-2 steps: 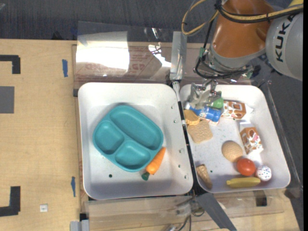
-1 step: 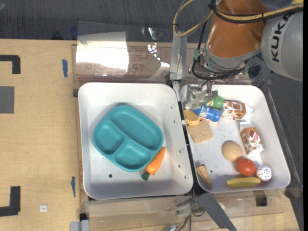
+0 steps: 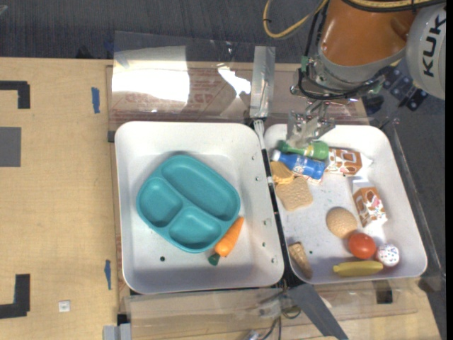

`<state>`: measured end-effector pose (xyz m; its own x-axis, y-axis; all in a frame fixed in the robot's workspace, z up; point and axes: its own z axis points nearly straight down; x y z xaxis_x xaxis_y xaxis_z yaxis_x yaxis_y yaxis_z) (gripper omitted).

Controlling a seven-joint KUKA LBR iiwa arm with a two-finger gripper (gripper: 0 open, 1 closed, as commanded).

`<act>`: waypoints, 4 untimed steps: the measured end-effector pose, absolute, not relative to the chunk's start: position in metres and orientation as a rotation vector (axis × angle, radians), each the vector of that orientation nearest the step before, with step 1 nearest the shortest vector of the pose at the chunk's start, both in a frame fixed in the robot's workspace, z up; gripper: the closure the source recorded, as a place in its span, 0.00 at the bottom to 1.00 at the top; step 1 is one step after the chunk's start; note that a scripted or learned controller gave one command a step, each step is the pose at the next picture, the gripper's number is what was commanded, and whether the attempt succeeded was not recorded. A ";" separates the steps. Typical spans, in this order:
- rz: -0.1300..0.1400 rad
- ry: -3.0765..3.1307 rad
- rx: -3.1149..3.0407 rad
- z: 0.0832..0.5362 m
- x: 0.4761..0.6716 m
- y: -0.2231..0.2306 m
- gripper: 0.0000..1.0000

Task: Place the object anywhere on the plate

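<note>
Teal plate (image 3: 187, 200) sits in the left bin (image 3: 134, 261), with a toy carrot (image 3: 228, 239) leaning on its edge. The claw (image 3: 309, 129) hangs over the back of the right bin (image 3: 407, 211), just above a green bottle (image 3: 304, 149) and a blue packet (image 3: 301, 166). I cannot tell how wide the claw is open or if it has anything. These toys lie close together, so the claw could grab two, or the bottle could slip away.

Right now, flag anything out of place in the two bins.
The toy carrot lies in the left bin against the teal plate's lower right rim, not in a compartment. In the right bin, items are loosely scattered.
</note>
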<state>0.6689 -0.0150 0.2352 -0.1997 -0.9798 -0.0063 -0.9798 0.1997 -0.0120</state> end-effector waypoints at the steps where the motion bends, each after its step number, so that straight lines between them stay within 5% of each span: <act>1: -0.010 2.392 -2.019 0.288 0.669 -0.053 1.00; 4: -0.007 1.622 -2.682 0.378 0.668 -0.148 1.00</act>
<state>0.6677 -0.1483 0.3779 0.4641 -0.8858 0.0004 -0.8857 -0.4641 -0.0085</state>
